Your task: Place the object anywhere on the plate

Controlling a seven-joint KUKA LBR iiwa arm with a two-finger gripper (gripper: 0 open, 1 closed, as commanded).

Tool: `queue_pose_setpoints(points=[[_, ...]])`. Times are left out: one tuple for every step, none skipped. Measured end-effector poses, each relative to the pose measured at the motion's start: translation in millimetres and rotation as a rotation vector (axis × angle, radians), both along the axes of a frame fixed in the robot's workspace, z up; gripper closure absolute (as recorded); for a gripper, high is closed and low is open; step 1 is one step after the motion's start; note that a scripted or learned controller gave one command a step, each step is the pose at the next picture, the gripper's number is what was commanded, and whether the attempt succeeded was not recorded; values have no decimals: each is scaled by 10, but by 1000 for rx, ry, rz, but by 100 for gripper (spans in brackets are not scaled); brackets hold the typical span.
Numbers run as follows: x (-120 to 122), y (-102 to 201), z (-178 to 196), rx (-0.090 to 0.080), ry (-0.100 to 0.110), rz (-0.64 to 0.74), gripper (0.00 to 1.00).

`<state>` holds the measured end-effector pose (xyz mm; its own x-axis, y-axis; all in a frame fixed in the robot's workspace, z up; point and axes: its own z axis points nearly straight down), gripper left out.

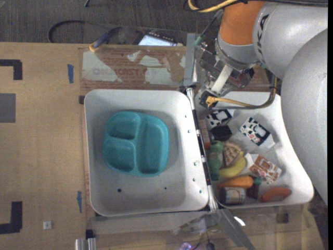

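A teal divided plate (136, 142) lies in the left white bin (99, 191), with nothing on it. My gripper (210, 98) hangs over the top left corner of the right bin (291, 155), just above a black-and-white patterned item (219, 116). No object shows in the gripper. Below it lie a small black block (221, 133), a green item (216, 159), a pizza slice (232, 152) and a banana (233, 169).
The right bin also holds a cow-patterned carton (255, 130), a printed packet (264, 169), a carrot (237, 182), a can (234, 195) and an orange sausage (276, 193). The grey arm (291, 46) covers the right bin's upper right. A ridge (196, 139) separates the bins.
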<state>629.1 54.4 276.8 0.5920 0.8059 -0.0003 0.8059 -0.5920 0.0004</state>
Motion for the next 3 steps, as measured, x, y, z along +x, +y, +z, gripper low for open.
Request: queue_pose_setpoints(points=[[-340,-886,-927,1,2,111,100],[-1039,-961,-929,2,3,52,100],[-1355,-48,-930,2,4,193,100]])
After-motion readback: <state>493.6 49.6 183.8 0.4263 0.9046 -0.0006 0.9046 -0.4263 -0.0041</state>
